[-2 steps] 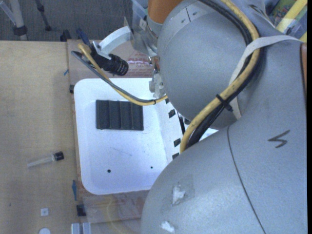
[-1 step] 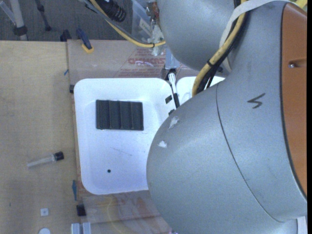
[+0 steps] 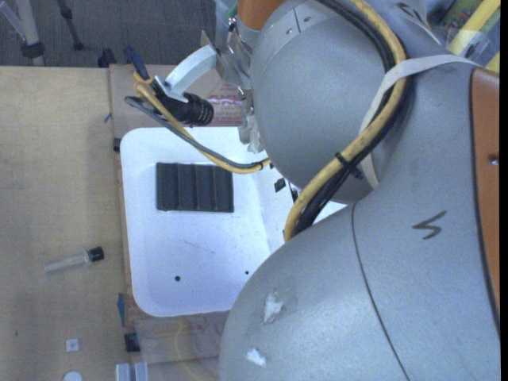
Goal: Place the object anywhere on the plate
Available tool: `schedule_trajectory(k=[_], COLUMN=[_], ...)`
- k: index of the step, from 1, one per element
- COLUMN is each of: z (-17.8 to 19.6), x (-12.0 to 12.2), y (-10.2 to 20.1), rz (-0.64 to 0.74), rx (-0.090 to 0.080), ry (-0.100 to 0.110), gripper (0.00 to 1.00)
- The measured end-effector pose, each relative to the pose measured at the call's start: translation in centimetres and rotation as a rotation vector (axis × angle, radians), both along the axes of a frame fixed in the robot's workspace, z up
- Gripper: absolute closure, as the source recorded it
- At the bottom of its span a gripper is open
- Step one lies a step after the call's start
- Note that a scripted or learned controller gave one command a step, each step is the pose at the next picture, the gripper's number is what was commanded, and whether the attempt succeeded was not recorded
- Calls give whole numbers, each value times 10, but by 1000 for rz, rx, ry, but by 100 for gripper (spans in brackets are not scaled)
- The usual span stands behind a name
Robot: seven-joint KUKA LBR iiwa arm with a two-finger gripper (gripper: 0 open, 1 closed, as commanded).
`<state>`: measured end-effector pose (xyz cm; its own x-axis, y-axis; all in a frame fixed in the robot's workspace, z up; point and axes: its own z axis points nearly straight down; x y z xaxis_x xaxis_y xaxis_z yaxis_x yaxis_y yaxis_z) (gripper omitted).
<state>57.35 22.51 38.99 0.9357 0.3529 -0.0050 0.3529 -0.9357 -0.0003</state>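
Note:
A black ribbed rectangular block [image 3: 194, 187] lies flat in the upper part of the left white bin [image 3: 147, 292]. My gripper [image 3: 242, 109] is at the bin's far edge, above and to the right of the block and apart from it, mostly hidden behind the big grey arm [image 3: 357, 213]. A pinkish striped patch [image 3: 226, 100] shows just beside the gripper; what it is cannot be told. Nothing is seen held by the gripper.
The arm covers the right bin and most of the right half of the view. A small black speck [image 3: 178, 277] lies in the left bin. On the wooden bench to the left lies a clear tube with a black cap [image 3: 75, 259], with small bits [image 3: 131, 342] near the bottom edge.

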Motion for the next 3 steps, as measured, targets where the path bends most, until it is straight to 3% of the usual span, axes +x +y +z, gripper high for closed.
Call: schedule_trajectory(k=[1, 2, 3], z=[-114, -154, -222], x=[-81, -23, 37], y=[0, 0, -1], rz=[30, 197, 149], rx=[0, 1, 1], ry=[1, 1, -1], gripper=[100, 100, 100])
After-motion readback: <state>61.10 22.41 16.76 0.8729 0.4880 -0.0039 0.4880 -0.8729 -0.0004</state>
